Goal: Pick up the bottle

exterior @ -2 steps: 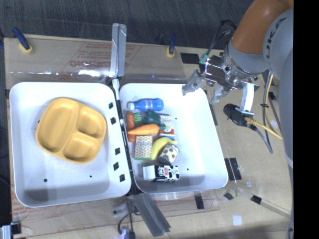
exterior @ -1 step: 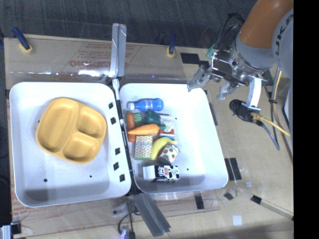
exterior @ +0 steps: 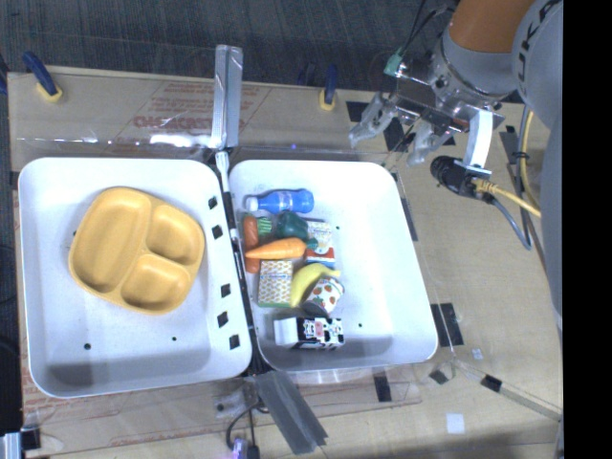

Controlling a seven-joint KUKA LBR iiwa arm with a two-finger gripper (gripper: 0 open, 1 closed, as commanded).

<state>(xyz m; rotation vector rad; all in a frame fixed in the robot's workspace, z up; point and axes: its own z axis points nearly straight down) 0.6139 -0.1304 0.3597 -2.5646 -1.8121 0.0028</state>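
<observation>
Up at the back right, the gripper (exterior: 394, 137) hangs above the bench just past the far rim of the right bin (exterior: 406, 285), its two pale fingers spread apart with nothing between them. It sits over bare bench rather than over the bin's contents, which suggests a hover or waiting pose before any descent. Above it the grey wrist carries an orange band (exterior: 497, 8), and a yellow cable (exterior: 512, 204) trails off a black fitting beside the gripper.

The bottle (exterior: 280, 202), blue with a white cap end, lies on its side at the far end of a tight cluster along the right bin's left wall. It is well apart from the gripper, down and to the left of it. Just below it sit a green item (exterior: 290, 225) and a carrot (exterior: 276, 250), then a banana (exterior: 306, 282) and a small black-and-white carton (exterior: 308, 332). Because the bottle lies flat at the edge of the heap with open bin floor on its right, an approach from that side looks the least crowded.

The left bin (exterior: 38, 285) holds a yellow sectioned plate (exterior: 137, 248). Reddish printing shows on the bench sheet beyond the bins, and letters run along the arm's edge, but neither can be read. The bottle's label is too small to make out.
</observation>
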